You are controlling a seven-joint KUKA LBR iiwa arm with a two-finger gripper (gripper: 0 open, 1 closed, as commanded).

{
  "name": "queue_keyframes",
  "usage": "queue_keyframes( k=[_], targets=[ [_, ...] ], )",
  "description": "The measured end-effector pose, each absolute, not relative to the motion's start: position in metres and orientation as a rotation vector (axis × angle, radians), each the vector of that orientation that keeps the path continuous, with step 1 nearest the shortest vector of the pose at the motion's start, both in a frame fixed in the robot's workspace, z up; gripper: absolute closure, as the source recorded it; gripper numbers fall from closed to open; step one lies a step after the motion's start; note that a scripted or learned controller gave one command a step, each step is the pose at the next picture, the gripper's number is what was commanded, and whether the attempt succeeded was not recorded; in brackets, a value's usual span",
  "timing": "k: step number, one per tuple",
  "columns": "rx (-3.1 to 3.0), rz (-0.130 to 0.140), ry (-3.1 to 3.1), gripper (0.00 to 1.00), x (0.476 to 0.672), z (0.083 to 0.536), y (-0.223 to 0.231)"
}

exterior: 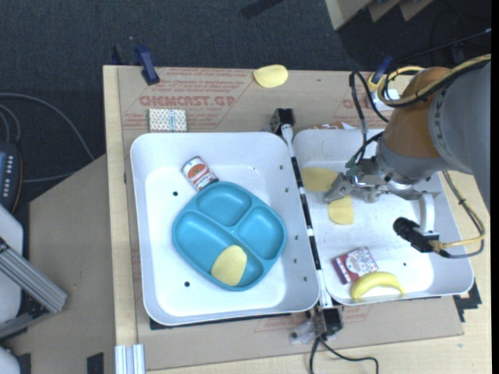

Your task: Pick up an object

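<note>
The tool (348, 185) hovers in the right bin (452, 275), over two flat yellow pieces (341, 212) at its far-left corner — likely light, thin, slippery; best pinched across an edge. Its opening — I cannot tell.

Robotics lab, not a home or shop; the grey arm (460, 123) with orange band stands over a plywood bench (234, 92) stamped with red lettering; two shallow white bins (148, 209) sit side by side on it, clamped together along the middle seam; cables (47, 123) trail loose over dark carpet (156, 14) on the left; an aluminium extrusion rail (27, 275) pokes in at the lower left corner; toy items lie in the bins, a blue divided plate (230, 228) and a plastic banana (376, 285), staged as test props rather than real food.
</note>
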State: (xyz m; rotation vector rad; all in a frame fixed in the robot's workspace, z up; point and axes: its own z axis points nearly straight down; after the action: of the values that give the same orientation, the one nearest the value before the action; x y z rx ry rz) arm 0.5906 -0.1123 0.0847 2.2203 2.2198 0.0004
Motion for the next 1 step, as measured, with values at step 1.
queue_keyframes(
  k=[1],
  targets=[
    [2.223, -0.001, 2.223, 0.0, 0.5744, 0.0844, -0.0984]
  ],
)
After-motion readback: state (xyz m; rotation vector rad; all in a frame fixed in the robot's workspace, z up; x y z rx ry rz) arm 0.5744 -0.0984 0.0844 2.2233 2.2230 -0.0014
